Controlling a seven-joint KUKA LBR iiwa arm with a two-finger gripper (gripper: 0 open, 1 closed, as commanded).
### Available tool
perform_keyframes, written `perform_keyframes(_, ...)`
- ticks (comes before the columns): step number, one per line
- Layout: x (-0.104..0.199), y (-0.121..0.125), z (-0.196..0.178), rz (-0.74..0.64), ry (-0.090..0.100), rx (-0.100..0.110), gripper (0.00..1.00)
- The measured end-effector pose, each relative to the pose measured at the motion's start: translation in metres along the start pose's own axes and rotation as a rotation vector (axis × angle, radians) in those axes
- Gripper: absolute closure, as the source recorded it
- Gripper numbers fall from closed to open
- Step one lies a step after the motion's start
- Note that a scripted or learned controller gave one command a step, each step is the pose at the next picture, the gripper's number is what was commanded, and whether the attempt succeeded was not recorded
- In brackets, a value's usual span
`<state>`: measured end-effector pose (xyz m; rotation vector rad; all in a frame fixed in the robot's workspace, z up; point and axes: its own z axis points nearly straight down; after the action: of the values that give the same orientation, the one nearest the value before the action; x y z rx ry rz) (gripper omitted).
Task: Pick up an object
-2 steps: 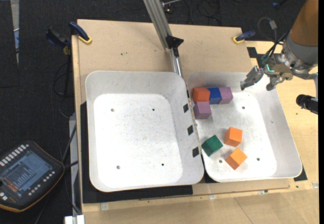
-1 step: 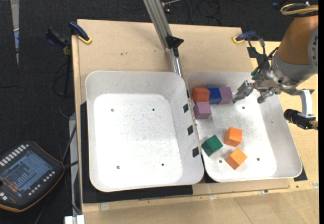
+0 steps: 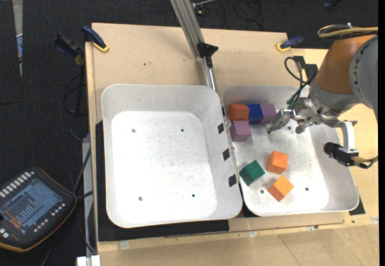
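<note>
white plastic bins sit side by side on the bench [image 3: 252, 57]; we see the left bin [image 3: 117, 138] bare and the right bin [image 3: 334, 198] holding all the blocks. the arm [image 3: 343, 72] reaches in from the right, its orange band above the wrist, and its pincer [image 3: 286, 120] hangs over the upper part of the right bin. we cannot tell how it stands, the view being too slanted and small there, and nothing is seen caught in it.

by the bin's upper left edge lies a tight cluster: a red block [image 3: 239, 112], a blue block [image 3: 254, 113] touching it, a purple block [image 3: 266, 111] beside the blue, and a second purple block [image 3: 240, 130] just below the red. lower down, well apart from the pincer, lie an orange block [image 3: 277, 162], a green block [image 3: 252, 171] and another orange block [image 3: 280, 188].

the nearest candidate, we judge, is the purple block by the blue one, just left of the pincer tips. the risk is the crowding: a descent there could land a tip on top of a neighbour, or shove the cluster against the wall, and close on nothing. a corner grip on a cube could also slip on the lift.
</note>
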<state>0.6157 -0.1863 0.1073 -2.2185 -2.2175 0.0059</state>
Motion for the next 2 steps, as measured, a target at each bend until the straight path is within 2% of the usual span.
perform_keyframes(1,0.000,0.000,0.013,0.000,-0.001,-0.004,0.00)
perform_keyframes(2,0.000,0.001,0.001,0.000,-0.002,-0.008,1.00)
